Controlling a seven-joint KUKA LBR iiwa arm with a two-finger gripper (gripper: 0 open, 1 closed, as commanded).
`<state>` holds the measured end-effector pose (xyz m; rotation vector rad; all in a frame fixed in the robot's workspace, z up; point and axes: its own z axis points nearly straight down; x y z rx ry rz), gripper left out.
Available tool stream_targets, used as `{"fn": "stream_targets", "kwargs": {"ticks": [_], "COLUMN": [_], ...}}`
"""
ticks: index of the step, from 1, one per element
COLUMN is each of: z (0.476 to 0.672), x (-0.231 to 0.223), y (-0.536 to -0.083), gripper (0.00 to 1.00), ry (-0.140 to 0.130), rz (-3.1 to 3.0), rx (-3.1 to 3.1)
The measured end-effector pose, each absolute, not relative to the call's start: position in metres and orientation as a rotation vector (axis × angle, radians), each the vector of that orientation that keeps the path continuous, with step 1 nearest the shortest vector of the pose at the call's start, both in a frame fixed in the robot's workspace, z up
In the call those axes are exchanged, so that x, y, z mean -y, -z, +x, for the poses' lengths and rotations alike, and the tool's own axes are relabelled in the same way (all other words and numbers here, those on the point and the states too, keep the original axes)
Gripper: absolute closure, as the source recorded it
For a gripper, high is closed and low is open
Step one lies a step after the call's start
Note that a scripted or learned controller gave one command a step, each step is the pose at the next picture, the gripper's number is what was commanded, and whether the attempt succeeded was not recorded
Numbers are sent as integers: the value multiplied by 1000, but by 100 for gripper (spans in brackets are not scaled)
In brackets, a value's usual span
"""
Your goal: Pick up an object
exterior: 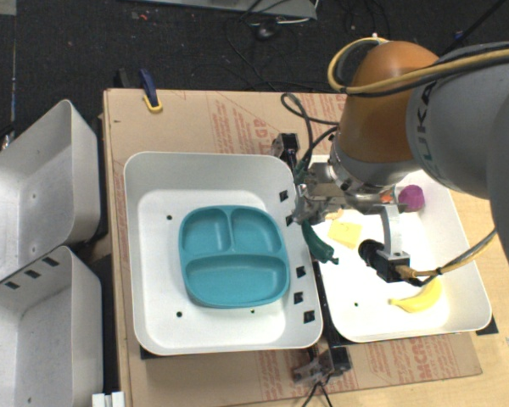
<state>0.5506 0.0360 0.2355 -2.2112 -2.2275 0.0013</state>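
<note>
- The gripper [308, 200] hangs over the seam between the two bins, at 9 o'clock of the right bin [365, 316]; whether it is spread or pressed together cannot be told, as the wrist hides it
- A dark green thing [319, 246], narrow and bent with a matt look, lies just at 6 o'clock of the gripper on the right bin's left wall; whether it is gripped cannot be told
- A pale yellow wedge [345, 232], flat and angular, lies just at 3 o'clock of the green thing
- A small purple lump [413, 197], rounded, sits at 1 o'clock in that bin, close under the arm [467, 117]
- A yellow banana shape [420, 298], curved and smooth, lies at 5 o'clock, well apart from the gripper
- The left bin [153, 253] holds a teal plate [234, 257], smooth plastic with rounded corners and three compartments, lying flat in the middle
- Both bins are glossy white with rounded rims, on a brown board [204, 121] with red print
- The grey arm with its orange band [390, 66] covers the right bin's 12 o'clock edge
</note>
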Motion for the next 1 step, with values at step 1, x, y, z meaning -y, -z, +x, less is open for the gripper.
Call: {"fn": "stream_targets", "kwargs": {"ticks": [1], "z": [532], "x": [-86], "y": [-244], "gripper": [100], "ry": [0], "rz": [-2210], "rx": [2229]}}
